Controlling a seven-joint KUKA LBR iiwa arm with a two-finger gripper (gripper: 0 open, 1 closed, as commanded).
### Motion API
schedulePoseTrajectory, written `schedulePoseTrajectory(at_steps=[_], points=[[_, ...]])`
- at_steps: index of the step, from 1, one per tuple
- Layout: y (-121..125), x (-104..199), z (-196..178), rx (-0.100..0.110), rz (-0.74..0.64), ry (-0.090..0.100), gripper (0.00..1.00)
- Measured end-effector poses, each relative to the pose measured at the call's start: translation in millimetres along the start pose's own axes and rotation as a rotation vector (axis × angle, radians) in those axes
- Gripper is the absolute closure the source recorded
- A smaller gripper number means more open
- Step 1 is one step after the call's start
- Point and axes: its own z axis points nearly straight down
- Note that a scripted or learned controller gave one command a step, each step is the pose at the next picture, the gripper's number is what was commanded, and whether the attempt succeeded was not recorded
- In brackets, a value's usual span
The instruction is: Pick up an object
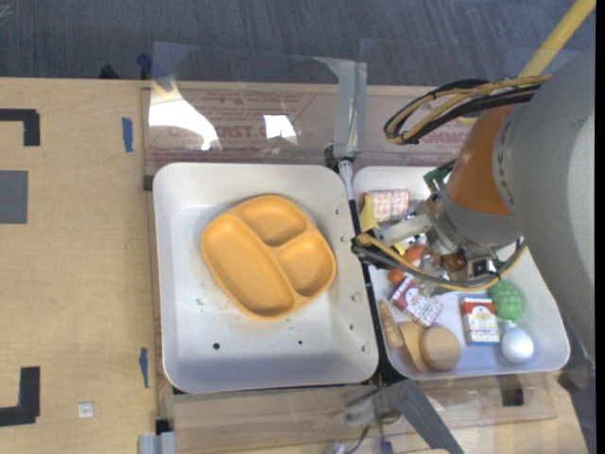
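Objects crowd the right bin on the wooden bench; fingers' opening can't be told.

My tabletop is light plywood, with black tape marks along its left edge and blue tape bits. Dark grey carpet floor beyond its far edge. Glare on clear plastic sheet.

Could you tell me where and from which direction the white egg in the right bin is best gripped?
Probably straight from above, fingers closing across the middle of the white egg. It is small and rounded, sits near the corner of the right bin, and the box crowds one side.
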Motion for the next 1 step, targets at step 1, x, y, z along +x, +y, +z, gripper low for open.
schedulePoseTrajectory(at_steps=[1], points=[[0.3,-0.1,0.2,0.000,0.000,0.000,0.00]])
